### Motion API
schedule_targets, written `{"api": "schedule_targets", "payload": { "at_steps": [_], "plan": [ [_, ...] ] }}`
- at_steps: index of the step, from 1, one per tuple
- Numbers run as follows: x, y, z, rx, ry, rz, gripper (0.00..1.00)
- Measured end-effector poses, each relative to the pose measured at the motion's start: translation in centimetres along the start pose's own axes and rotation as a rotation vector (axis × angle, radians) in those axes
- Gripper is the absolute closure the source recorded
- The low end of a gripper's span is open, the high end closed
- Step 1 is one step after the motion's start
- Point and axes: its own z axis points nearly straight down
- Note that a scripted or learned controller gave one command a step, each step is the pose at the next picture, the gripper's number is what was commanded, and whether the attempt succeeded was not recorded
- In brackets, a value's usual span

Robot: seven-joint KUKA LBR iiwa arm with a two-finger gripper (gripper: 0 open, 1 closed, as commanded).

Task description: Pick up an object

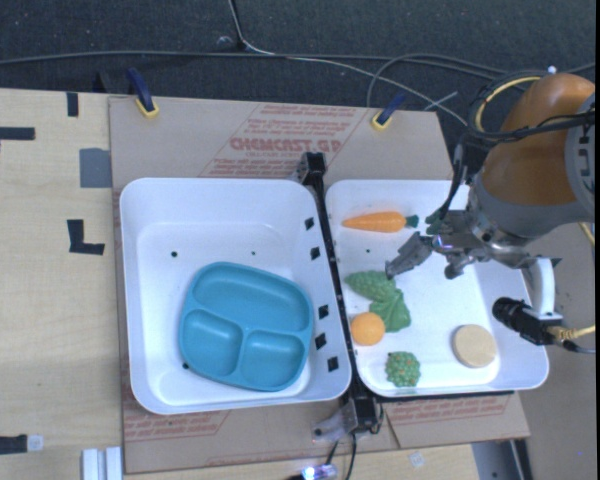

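The claw hangs over the right bin, fingers spread wide and holding nothing, just beside the leafy green. The carrot lies near it, toward the bin's far side.

Tray in left bin; carrot, cracker in right bin

A blue tray, orange carrot, green leaf, orange ball, green broccoli, tan disc.
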Motion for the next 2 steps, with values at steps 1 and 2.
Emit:
{"api": "schedule_targets", "payload": {
  "at_steps": [1, 2],
  "plan": [
    [0.0, 0.2, -0.5, -0.010, -0.001, -0.002, 0.00],
    [-0.3, -0.3, 5.8, -0.003, -0.001, -0.001, 0.00]
  ]
}}
